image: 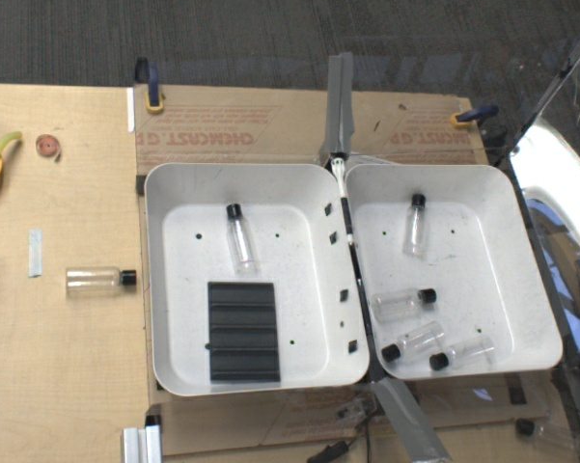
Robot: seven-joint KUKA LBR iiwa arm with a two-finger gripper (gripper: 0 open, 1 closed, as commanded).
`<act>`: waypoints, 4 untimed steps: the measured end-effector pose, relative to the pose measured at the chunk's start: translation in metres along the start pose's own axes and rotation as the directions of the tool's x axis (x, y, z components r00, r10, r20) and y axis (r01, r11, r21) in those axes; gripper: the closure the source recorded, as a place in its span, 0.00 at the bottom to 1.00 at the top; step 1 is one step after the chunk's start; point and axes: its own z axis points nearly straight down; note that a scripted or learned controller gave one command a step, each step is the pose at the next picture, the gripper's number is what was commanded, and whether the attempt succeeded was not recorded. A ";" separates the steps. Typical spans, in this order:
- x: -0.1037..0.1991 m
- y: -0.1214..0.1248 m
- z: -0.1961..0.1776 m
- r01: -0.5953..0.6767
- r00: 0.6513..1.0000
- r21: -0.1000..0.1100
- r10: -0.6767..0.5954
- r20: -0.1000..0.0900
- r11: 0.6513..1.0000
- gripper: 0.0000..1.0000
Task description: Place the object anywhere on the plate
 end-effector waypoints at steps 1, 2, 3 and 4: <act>0.019 0.074 0.001 -0.034 0.999 0.000 0.034 -0.001 0.999 0.00; 0.110 0.165 0.001 -0.319 0.948 0.002 0.319 0.000 0.948 0.00; 0.007 0.114 0.001 -0.382 0.924 0.002 0.382 0.000 0.924 0.00; 0.032 0.190 0.013 -0.482 0.876 0.003 0.482 0.000 0.876 0.00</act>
